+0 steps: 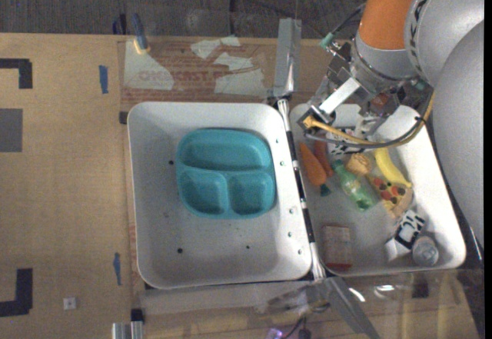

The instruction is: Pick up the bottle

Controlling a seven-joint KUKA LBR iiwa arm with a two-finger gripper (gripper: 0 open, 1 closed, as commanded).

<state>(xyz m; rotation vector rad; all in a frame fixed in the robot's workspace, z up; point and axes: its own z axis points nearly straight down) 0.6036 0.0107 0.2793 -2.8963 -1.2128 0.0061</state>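
Observation:
A small green translucent bottle lies on its side in the right bin, between an orange carrot and a yellow banana. My gripper hangs over the bin's far left part, just above the carrot's far end and a little beyond the green bottle. The wrist and its fittings cover the gripper's tips. Nothing shows held under it. A white container with a black pattern and a grey cap rests in the bin's near right corner.
A teal divided plate sits in the left bin. In the right bin also lie a brown block near the front and a toy pizza slice beside the banana. The bins share a narrow divider.

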